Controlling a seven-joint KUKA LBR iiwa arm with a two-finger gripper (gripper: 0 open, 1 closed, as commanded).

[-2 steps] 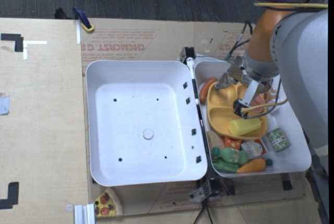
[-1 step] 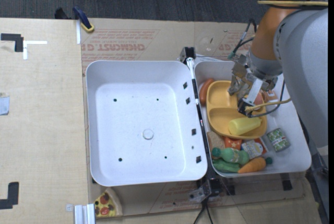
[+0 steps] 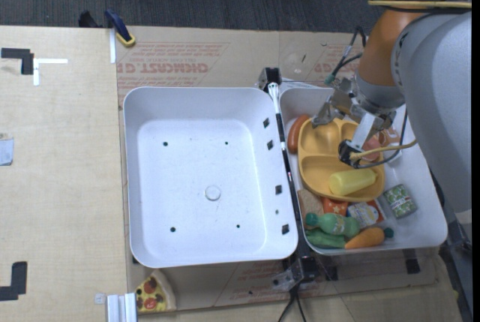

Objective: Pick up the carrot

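Note:
The carrot (image 3: 365, 239) is a small orange piece lying at the front edge of the right bin (image 3: 431, 182), just right of green toy vegetables (image 3: 330, 229). My gripper (image 3: 342, 134) hangs further back in that bin, over a yellow dish (image 3: 322, 155), well apart from the carrot. Its fingers stand open with nothing held between them. A yellow cylinder (image 3: 352, 181) lies on the dish's near side.
A green-labelled can (image 3: 397, 201) and a small packet (image 3: 363, 213) sit near the carrot. A red item (image 3: 295, 130) peeks out behind the dish. The left bin (image 3: 142, 163) holds a small white disc (image 3: 213, 194). A toy pizza slice (image 3: 150, 296) lies outside, in front.

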